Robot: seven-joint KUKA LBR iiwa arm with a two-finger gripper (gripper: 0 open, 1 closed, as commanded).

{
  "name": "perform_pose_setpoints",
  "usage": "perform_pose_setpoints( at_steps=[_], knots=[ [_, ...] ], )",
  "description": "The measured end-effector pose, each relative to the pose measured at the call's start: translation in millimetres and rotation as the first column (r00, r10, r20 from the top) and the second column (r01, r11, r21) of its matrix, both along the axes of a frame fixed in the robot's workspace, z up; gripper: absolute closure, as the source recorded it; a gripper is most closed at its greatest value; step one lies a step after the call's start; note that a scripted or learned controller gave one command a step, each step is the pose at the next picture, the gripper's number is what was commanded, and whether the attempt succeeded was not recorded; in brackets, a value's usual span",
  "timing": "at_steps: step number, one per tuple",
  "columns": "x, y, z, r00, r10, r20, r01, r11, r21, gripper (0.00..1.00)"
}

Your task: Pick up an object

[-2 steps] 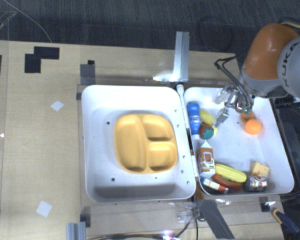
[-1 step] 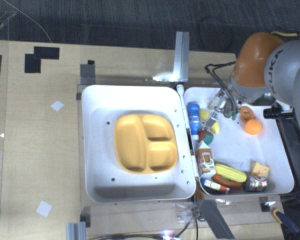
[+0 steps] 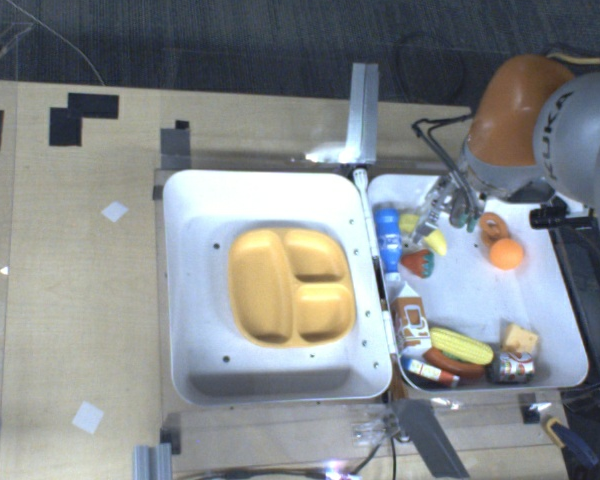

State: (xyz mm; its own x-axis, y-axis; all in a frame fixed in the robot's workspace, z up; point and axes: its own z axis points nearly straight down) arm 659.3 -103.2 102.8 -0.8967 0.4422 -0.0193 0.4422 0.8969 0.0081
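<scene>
- Where the arm (image 3: 565,128) reaches in from the right, its jaws (image 3: 442,211) hang over the upper left part of the right bin (image 3: 565,313); whether they are open or closed I cannot tell, and nothing shows clearly between them.
- Just below the jaws lies a small yellow piece (image 3: 432,240), and below that a red toy with a green top (image 3: 418,262); either could be touching the jaws, but the view is too blurred to say.
- Along the bin's left wall stands a blue bottle (image 3: 387,236), close beside the jaws on their left.
- To the right of the jaws sit a brown ring (image 3: 494,227) and an orange ball (image 3: 506,254), near each other.
- Toward the bin's near end lie a brown carton (image 3: 411,320), a corn cob (image 3: 462,346), a red sausage-like toy (image 3: 442,370), a can (image 3: 511,369) and a tan block (image 3: 520,341), packed close together.
- The left bin (image 3: 195,298) holds a yellow tray (image 3: 288,285) with three compartments, well apart from the jaws.
- Both bins rest side by side on the tabletop (image 3: 70,298), which carries black marks (image 3: 80,116) at its far left.
</scene>
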Motion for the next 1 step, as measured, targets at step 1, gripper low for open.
perform_pose_setpoints(
  at_steps=[1],
  knots=[
    [1.1, 51.6, 86.8, 0.975, -0.224, -0.007, 0.224, 0.975, 0.005, 1.0]
  ],
)
